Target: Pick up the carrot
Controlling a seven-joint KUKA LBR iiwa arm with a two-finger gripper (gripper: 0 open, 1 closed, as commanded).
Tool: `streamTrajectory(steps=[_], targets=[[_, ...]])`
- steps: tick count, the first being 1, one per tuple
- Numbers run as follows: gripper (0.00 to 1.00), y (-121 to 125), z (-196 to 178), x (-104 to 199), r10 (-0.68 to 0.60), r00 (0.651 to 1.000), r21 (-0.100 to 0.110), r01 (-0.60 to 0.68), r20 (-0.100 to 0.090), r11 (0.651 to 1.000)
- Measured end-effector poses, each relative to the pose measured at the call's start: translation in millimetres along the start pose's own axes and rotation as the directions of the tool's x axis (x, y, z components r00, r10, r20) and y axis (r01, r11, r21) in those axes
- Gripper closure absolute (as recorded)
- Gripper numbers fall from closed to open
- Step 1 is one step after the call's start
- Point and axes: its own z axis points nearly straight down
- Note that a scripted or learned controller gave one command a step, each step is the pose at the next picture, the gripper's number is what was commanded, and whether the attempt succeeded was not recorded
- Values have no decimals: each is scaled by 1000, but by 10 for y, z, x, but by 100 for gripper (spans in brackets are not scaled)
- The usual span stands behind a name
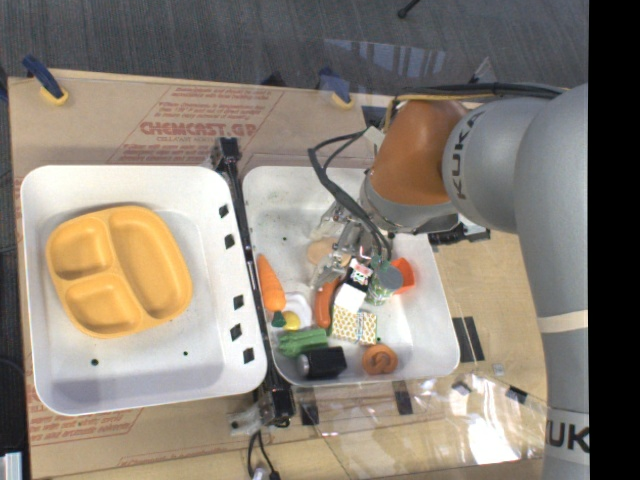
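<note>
At the near edge, a strip of crinkled clear plastic sheet [470,433] is lying over the brown board [150,128] that is covering the bench, with short black tape marks [466,338] sitting beside it. The board is carrying faint red printed lettering and is running under both bins. Beyond its far edge, dark grey ribbed flooring [200,18] is filling the room side, and two blue clamps [45,80] are gripping that far edge.

The right bin [440,343] is holding a crowd of small things along its near wall: a black cylinder [322,362], a green piece [300,341] just behind it, a small yellow item [290,319], and a round orange-brown piece [378,359]. A patterned yellow-and-white card [352,323] is lying near the middle of the pile.

The carrot [270,283] is lying in the right bin close to its left wall, a slim orange cone with its narrow tip pointing to the far side and its broader end sitting near the yellow item. It is lying apart from the gripper.

The left bin [60,388] is bearing a yellow divided tray [118,268] with three compartments.

The gripper [348,253] is hanging over the middle of the right bin, above the cluttered pile, below the arm's orange band [415,158]. Whether its claw is open or closed cannot be told, as the metal parts are blurring into the clutter beneath.
</note>
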Motion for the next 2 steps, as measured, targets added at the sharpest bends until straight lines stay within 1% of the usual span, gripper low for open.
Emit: streamTrajectory(steps=[1, 2], targets=[[0, 509, -43, 78, 151, 989, 5, -151, 8, 989], [0, 818, -1099, -270, 319, 948, -9, -319, 14, 948]])
